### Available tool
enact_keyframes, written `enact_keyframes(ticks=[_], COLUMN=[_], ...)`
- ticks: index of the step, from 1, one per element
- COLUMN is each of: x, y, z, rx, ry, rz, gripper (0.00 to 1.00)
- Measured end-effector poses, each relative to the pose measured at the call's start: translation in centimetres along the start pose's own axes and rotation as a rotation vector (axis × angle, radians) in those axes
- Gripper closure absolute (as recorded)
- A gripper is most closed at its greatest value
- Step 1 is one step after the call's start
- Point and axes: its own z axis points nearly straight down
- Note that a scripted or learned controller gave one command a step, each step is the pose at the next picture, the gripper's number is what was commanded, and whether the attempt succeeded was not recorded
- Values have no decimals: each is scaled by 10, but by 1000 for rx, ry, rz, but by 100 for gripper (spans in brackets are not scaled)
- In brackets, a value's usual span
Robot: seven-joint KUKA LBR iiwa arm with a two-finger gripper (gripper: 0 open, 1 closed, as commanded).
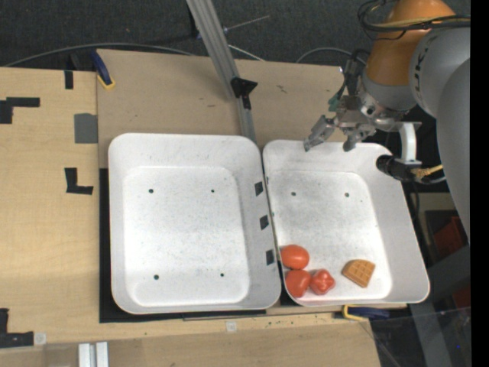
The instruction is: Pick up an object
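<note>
Cam view, overhead slant. Arm (428, 44) comes in from the right, orange band up top. Claw (328, 140) hangs over the far rim of the right bin (321, 205), fingers spread apart w/ clear gap between the two tips, nothing between them. Left bin (183, 220) sits beside it, touching along the middle seam, on the surface (153, 82).

Candidate objs all in the near-left corner of the right bin, well apart from the claw: upper red piece (295, 257), lower red piece (297, 283), a third red piece (322, 281) just right of that, and a tan waffle-like piece (358, 272) a bit further right, standing off from the reds.

Step in hand (judgement): approach, pre-grasp. No contact w/ any obj yet. To do it well: traverse toward the near side of the bin before descending; pick the tan piece, since it sits apart from its neighbours and leaves room for both fingers. The reds are bunched, two touching or nearly so, and hug the left wall, so a finger would likely foul on the wall or on a neighbour. Keep the opening wide until fingers straddle the target, then close.

Orientation: tan piece looks roughly wedge/rounded-square, long axis approx left-right in the view, slightly tilted, lying flat. Close across the short axis, i.e. fingers near/far. Reds are roundish; no clear long axis, pointing dir. can't be told at this res.
</note>
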Motion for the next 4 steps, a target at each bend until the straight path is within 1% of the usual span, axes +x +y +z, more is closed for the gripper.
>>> enact_keyframes(ticks=[1,2,3,4], x=[-2,-2,0,1], y=[-5,-5,-4,-5], z=[64,114,101,59], rx=[0,-5,-6,-11], ry=[0,-1,0,1], rz=[1,0,-1,0], gripper=[0,0,100,100])
